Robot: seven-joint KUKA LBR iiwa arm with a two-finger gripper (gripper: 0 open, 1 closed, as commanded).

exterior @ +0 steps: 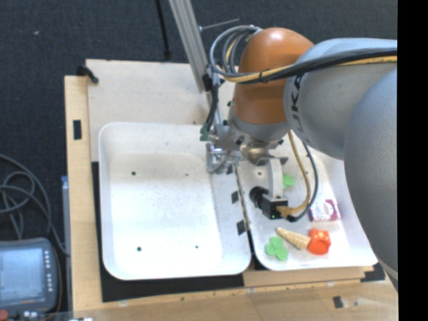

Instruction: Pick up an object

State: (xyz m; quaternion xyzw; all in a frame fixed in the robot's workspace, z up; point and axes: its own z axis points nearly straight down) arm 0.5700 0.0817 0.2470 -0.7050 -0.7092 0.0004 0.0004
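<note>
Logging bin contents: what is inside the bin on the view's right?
Visible: a green clover-shaped piece, a tan cone, an orange-red piece, a pink-and-white packet, a small green bit. The arm covers the rest of the bin.

One camera, fixed above the bench [134,92], looks down slantwise, fairly near, across left bin [167,199] and right bin [341,236]; arm [348,92] on the right.

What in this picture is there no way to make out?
All in the camera view:
- right bin: most of it is hidden under the arm.
- green thing: partly covered by the arm, shape unclear.
- pink packet: print too small to read.
- dark specks in the left bin: too small to identify.
- gripper: blurred among cables, so whether it holds anything is unclear.
</note>
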